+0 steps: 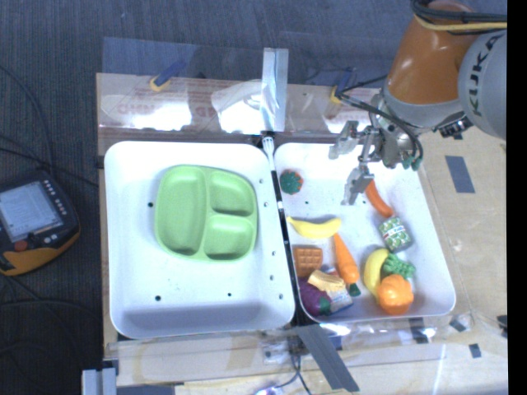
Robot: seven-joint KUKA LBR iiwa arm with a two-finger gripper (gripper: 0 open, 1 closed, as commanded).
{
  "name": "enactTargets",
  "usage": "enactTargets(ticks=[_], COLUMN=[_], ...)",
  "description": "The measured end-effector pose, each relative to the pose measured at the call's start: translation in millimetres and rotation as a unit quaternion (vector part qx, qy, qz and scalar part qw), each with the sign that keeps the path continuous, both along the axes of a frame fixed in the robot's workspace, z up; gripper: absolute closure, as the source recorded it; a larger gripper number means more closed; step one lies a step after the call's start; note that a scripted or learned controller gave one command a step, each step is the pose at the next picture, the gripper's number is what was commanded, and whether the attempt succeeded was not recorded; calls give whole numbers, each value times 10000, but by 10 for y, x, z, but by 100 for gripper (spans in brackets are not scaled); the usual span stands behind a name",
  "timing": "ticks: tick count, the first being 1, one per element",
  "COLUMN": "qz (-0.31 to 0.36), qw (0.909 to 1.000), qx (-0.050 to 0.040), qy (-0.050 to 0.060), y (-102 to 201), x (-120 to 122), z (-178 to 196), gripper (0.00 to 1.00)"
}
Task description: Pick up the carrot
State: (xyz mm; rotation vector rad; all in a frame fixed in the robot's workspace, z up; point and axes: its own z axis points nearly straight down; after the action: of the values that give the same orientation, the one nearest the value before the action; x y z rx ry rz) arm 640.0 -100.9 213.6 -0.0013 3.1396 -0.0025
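Orange carrot (346, 262) btwn waffle (308, 259), banana (314, 227), lemon (375, 267); end effector (356, 189) apart.

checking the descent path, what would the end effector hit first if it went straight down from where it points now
Probably the bare white floor of the right bin, just left of the small orange carrot-like piece beside the end effector. Depth is unclear from this slanted view.

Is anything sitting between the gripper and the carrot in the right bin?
Nothing visible. The gripper hangs over bare bin floor, and the carrot lies below it in the view; the banana lies just left of the carrot's upper tip, off that line.
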Motion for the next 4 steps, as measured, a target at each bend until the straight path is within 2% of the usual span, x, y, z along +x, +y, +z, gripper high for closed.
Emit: enactTargets(ticks=[1, 2, 3, 4], qz=[-170, -429, -444, 457], qw=[9998, 9991, 9990, 9988], qx=[-9, 5, -5, -54], qy=[-34, -59, -88, -165], y=[-336, -64, -161, 18], x=[-424, -981, -1339, -1457], z=[-1031, -1230, -1224, -1200], gripper=[0, 0, 0, 0])
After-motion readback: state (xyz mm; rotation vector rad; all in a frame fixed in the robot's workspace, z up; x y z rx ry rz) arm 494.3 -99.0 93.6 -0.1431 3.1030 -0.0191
